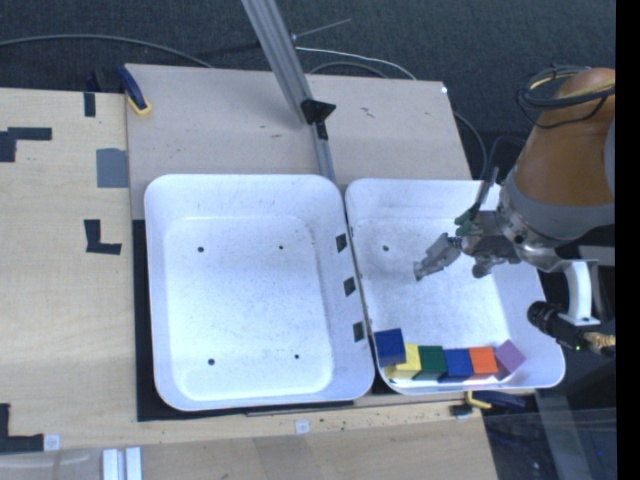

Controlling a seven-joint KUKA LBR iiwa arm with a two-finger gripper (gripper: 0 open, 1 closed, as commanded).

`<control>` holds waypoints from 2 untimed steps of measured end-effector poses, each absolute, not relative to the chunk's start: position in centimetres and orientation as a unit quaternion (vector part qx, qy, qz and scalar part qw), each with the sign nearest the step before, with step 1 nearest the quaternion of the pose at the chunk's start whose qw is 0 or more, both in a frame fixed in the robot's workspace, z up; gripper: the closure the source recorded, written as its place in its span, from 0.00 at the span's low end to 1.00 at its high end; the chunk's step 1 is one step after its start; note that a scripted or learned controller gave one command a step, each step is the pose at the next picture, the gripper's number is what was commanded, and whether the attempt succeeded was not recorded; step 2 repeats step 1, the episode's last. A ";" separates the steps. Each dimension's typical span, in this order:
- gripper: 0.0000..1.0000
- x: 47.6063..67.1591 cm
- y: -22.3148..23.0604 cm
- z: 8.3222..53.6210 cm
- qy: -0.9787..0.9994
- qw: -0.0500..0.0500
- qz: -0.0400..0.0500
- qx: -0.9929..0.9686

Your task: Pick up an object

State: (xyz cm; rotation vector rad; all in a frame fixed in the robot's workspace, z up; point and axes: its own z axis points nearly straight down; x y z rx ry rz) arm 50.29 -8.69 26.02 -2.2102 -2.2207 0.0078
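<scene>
Blocks (445, 361), six in a row, line the right bin (430, 200); hand (428, 265) state unclear.

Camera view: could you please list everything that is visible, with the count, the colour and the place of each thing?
Shallow white plastic bins: 2, white, side by side on the bench; left bin, right bin.
Small blocks: about 6, in a row along the near wall of the right bin: blue block, yellow block, green block, second blue block, orange block, purple block.
Wooden bench top: 1, light brown, under both bins.
Metal rail: 1, grey, slanting from the top edge to the gap between the bins.
Clamps: 2, blue and yellow; far clamp, near clamp.
Robot arm: 1, grey and orange, at right.
Gripper: 1, dark grey, over the right bin, away from the blocks.
</scene>
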 end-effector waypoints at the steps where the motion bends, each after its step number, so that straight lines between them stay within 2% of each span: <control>1: 0.00 48.3 -6.0 32.6 -0.709 -0.001 -0.002 -0.705; 2: 0.00 48.3 -6.0 32.6 -0.709 -0.001 -0.002 -0.705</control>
